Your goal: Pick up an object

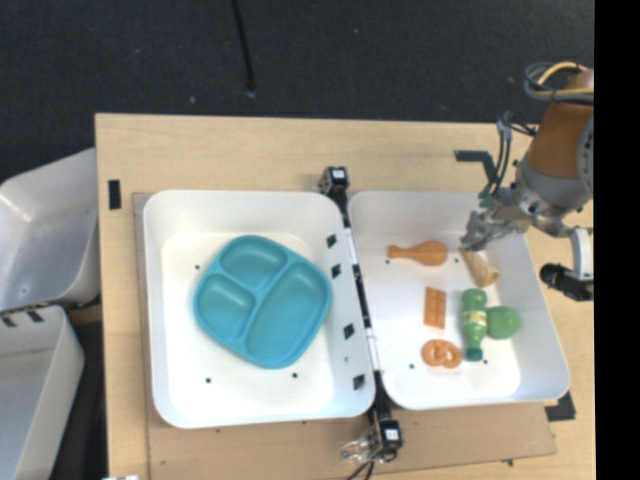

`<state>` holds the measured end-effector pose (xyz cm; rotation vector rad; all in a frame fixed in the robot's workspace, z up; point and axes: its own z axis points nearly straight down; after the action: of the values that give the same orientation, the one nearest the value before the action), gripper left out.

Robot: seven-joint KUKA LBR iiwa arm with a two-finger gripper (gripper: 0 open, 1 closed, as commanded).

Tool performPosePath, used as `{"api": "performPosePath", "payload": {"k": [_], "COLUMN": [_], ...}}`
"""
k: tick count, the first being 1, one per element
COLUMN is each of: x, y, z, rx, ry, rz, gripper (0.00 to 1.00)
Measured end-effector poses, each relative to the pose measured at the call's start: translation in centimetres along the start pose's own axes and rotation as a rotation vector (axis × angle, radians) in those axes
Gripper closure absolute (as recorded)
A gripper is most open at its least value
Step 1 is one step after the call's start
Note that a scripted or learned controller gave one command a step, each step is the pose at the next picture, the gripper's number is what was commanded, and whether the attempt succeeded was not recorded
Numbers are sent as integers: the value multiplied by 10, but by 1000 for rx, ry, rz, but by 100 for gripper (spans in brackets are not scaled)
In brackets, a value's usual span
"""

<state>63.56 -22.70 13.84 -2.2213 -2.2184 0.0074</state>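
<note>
Your gripper (482,236) hangs just above the beige piece (482,268) in the right bin (540,368); its opening cannot be told.

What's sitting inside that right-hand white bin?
The right bin holds a drumstick, orange block, pretzel, green bottle, green lump and beige piece, partly covered by the gripper.

Bins (250,408) glossy white plastic; teal tray (262,300) smooth matt plastic; bench (300,148) pale wood, matt.
</note>
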Motion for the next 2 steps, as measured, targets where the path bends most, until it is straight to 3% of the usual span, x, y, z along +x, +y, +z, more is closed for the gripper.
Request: {"api": "performPosePath", "payload": {"k": [2], "x": [1], "y": [9], "z": [-109], "rx": [-7], "ry": [1], "rz": [-5], "gripper": [100]}}
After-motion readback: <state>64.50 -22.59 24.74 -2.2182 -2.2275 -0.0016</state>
